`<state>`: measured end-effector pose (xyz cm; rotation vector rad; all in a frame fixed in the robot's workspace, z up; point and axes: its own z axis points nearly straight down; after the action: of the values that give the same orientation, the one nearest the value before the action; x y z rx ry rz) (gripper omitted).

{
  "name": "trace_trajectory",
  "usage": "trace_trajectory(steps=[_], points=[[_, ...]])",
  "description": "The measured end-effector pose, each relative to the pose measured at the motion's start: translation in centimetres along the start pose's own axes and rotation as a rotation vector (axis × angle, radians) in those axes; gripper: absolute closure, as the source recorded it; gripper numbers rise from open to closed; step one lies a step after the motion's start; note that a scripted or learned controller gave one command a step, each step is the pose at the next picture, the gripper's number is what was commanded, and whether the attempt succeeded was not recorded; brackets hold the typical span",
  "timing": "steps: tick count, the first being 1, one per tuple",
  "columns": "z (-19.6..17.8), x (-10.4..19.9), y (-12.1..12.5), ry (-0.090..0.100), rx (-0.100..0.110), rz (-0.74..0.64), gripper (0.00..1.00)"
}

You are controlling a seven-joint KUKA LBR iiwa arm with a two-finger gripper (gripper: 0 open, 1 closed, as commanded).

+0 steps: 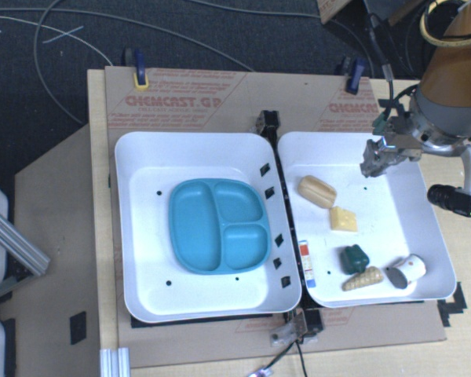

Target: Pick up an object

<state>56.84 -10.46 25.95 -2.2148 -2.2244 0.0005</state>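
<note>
The left bin holds 1 blue divided plate; the right bin holds the bread roll, cheese wedge and 3 small items. The gripper hovers over the right bin's far side, carrying nothing, so this looks like the approach step. Next it likely must shift left toward the roll and descend.

1. The one camera sits above the bench and looks down at a slant, so the bench's far edge lies toward the top of the frame.
2. It stands far enough back to take in both white bins whole: the left bin and the right bin, side by side.
3. The arm enters from the frame's right, at the upper corner.
4. Dark floor with cables lies beyond the bench.
</note>
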Motion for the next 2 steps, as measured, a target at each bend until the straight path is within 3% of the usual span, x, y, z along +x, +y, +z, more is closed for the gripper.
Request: trace_trajectory(steps=[2], points=[[0.0, 10.0, 3.4, -0.001, -0.004, -0.001, 1.0]])
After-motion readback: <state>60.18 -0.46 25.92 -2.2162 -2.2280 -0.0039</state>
